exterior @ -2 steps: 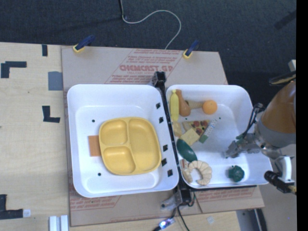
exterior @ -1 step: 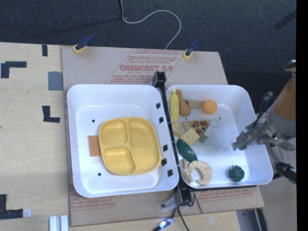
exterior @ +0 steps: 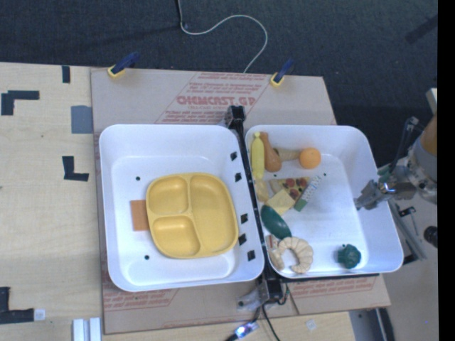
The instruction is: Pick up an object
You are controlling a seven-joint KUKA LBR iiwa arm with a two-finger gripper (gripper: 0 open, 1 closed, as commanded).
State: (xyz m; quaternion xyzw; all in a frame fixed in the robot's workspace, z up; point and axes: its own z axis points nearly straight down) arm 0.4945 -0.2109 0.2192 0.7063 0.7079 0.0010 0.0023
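The right bin (exterior: pixel 370 212) holds several toy foods: a yellow banana (exterior: pixel 257 153), an orange (exterior: pixel 309 158), a brown piece (exterior: pixel 273 163), a pizza slice (exterior: pixel 295 186), a yellow cheese wedge (exterior: pixel 279 202), a dark green cucumber (exterior: pixel 276 223), a pale shrimp (exterior: pixel 293 253) and a dark green broccoli (exterior: pixel 348 256). My gripper (exterior: pixel 370 194) hangs at the right bin's right rim, apart from all of these, with nothing seen in it. The orange band shows at the frame's right edge.
The left bin (exterior: pixel 117 190) holds a yellow divided plate (exterior: pixel 192 214) and a brown flat piece (exterior: pixel 138 215) beside it. Both bins rest on a cardboard sheet (exterior: pixel 206 98) with yellow-blue clamps (exterior: pixel 122 64). A white cable (exterior: pixel 227 23) lies behind.
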